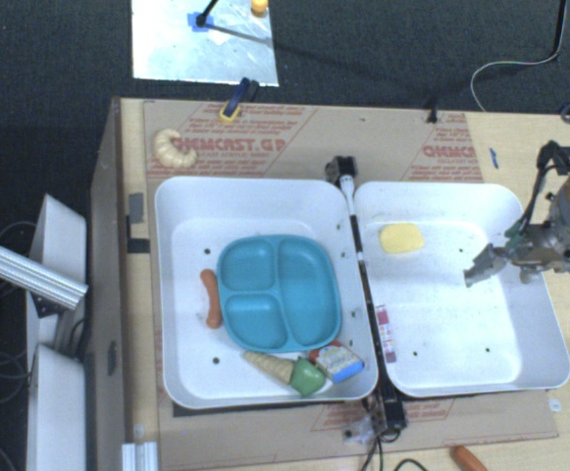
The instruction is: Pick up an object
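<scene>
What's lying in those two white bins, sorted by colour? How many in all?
Blue: 1, divided plate
Orange: 1, sausage
Yellow: 1, soft block
Cream: 1, cone
Green: 1, small piece
Mixed blue, white and red: 1, packet
Total: 6

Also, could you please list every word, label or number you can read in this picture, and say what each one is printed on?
"CHEMCAST GP": red print on the brown board under the bins, readable behind the left bin.
The same red print behind the right bin, at the board's top right: too blurred to be sure.
Label on the small packet in the left bin: too small to read.
</scene>
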{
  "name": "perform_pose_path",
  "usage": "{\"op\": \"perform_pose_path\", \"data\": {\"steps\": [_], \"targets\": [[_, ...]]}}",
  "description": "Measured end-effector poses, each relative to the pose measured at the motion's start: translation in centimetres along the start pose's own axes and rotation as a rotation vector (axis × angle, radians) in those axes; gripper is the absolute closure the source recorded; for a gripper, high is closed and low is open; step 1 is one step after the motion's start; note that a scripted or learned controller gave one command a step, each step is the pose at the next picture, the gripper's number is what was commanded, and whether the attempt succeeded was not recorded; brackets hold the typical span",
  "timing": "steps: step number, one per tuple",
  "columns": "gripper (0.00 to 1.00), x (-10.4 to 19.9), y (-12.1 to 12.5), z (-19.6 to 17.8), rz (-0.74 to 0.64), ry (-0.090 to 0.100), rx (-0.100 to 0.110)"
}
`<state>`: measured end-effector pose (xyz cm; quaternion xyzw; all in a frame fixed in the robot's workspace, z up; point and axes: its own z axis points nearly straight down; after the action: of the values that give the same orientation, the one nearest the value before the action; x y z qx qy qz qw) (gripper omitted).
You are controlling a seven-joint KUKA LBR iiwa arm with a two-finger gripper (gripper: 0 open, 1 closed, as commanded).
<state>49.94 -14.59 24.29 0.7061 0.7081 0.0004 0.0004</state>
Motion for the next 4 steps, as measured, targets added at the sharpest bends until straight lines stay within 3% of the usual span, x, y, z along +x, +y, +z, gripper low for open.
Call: {"op": "perform_pose_path", "data": {"steps": [2, 3, 4], "targets": [[0.0, 4.4, 11.3, 15.9, -0.001, 0.0, 0.0], [0.0, 3.6, 14.8, 15.8, -0.002, -0.001, -0.002], [1.0, 3.7, 15.0, 14.5, -0.005, -0.001, -0.01]]}}
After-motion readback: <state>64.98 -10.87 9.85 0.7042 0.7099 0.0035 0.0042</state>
